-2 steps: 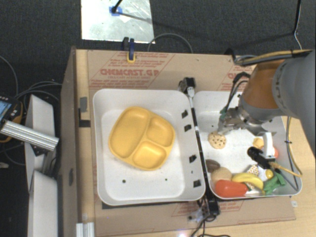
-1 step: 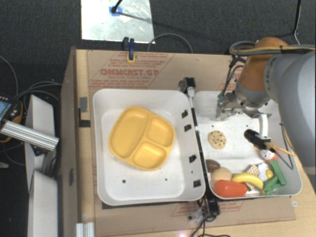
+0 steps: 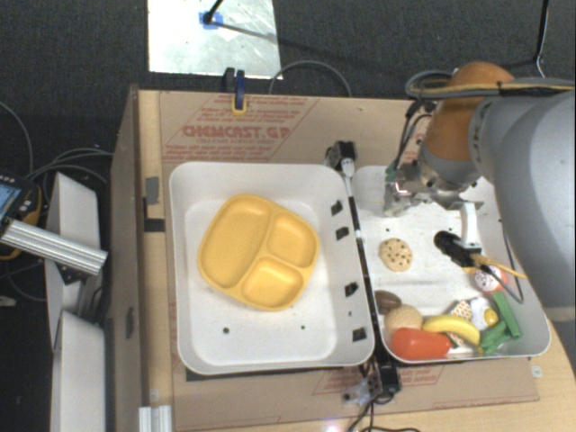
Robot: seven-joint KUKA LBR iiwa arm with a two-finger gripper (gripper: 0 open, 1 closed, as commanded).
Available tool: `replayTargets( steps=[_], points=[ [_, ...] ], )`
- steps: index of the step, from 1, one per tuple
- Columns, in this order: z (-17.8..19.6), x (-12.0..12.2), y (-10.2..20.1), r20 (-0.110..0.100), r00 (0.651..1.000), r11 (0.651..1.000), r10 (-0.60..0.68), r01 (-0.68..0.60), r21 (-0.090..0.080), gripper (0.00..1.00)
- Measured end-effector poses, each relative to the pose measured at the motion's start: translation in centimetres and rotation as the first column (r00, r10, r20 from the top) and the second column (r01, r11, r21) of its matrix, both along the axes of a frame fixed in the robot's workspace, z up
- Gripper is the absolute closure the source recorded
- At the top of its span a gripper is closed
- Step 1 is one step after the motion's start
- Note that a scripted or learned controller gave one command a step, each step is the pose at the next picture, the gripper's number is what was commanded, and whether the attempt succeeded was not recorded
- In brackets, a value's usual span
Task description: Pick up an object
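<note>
My gripper (image 3: 397, 198) hangs over the back left part of the right bin (image 3: 538, 331), below the arm's orange band. A chocolate-chip cookie (image 3: 395, 254) lies on the bin floor just in front of it, apart from it. Along the bin's front edge sit a red tomato-like toy (image 3: 419, 343), a yellow banana (image 3: 453, 328), a tan roll (image 3: 402, 317) and a small brown piece (image 3: 387, 300). Green toy vegetables (image 3: 500, 324) lie in the front right corner. I see nothing held in the gripper.
The left bin (image 3: 193, 331) holds a yellow divided plate (image 3: 258, 250). A wall with black clips (image 3: 350, 241) separates the two bins. Cardboard (image 3: 243, 129) lies under the bins, and cables and metal rails run along the bench's left side.
</note>
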State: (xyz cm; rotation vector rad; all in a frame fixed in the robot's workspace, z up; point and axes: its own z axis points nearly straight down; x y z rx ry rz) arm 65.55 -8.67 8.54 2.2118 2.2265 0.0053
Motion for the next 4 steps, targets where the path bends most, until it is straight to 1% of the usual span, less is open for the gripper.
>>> replayTargets(
  steps=[1, 2, 3, 4],
  points=[
    [0.0, -0.1, -0.1, -0.001, 1.0, 1.0, -0.001, 0.001, -0.001, 0.0],
    [-0.2, -9.6, -4.3, -0.012, 1.0, 1.0, -0.012, 0.012, 0.0, 0.0],
    [1.0, -9.0, -3.9, -0.001, 1.0, 1.0, -0.004, 0.004, -0.001, 1.0],
    [-0.1, -4.7, -0.2, 0.0, 1.0, 1.0, 0.002, -0.002, 0.0, 1.0]
  ],
)
